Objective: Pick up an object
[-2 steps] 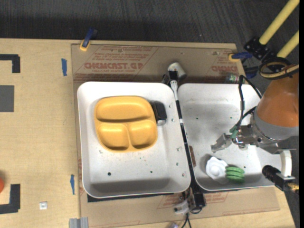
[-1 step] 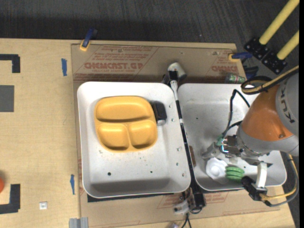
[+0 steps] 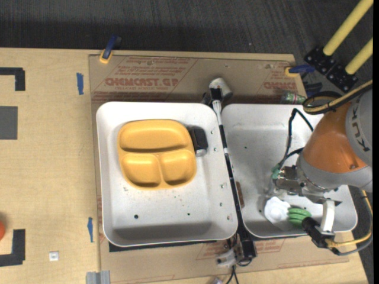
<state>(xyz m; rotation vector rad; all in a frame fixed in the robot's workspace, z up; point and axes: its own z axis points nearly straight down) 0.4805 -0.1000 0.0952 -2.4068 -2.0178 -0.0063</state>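
Observation:
A yellow divided plate lies in the left bin, with a small dark grey object against its right edge. In the right bin, near the front wall, sit a white rounded object and a green object touching it. My gripper hangs low over these two, directly above the green one, with the grey and orange arm covering the bin's right side. Whether anything is held is hidden by the wrist.
A black cable loops from the arm over the right bin. The divider between the bins runs just left of the gripper. Cardboard and a wooden bench surround the bins. Yellow bars stand at the back right.

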